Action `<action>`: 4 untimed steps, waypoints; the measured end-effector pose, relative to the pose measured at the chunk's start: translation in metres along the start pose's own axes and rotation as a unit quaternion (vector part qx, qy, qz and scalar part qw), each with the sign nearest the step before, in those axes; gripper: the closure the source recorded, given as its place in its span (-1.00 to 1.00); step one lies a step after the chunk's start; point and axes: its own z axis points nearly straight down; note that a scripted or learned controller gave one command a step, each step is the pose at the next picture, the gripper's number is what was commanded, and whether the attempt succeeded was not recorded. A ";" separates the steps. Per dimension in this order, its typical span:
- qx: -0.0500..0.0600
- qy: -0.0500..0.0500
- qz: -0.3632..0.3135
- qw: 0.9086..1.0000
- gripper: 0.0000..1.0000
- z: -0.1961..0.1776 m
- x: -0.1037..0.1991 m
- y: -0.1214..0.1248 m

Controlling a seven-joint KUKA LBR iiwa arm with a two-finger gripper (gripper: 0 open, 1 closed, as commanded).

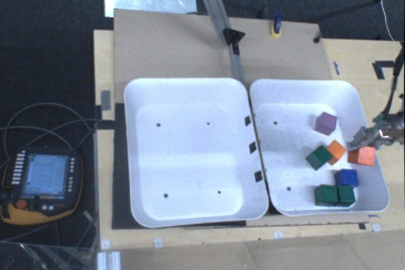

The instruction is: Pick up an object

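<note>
Red block (362,156) sits by the right bin's (278,104) right wall, gripper (369,138) just above-left of it. Approach step, nothing held. Can't tell the gripper's opening; you'd confirm it's centred before it descends.

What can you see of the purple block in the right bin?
The purple block is a small cube, matte and plain, wood or foam by the look. It sits flat on the floor of the right bin, in its far right part, turned slightly askew to the bin walls. It stands alone: nothing touches it. The green block and small orange block lie nearer the camera, apart from it. The gripper is to its right, near the red-orange block.
</note>
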 end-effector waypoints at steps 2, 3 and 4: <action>0.001 0.002 -0.003 1.000 1.00 -0.005 0.100 0.044; 0.001 0.002 -0.003 1.000 1.00 -0.005 0.141 0.065; 0.002 0.002 -0.002 1.000 1.00 -0.004 0.183 0.078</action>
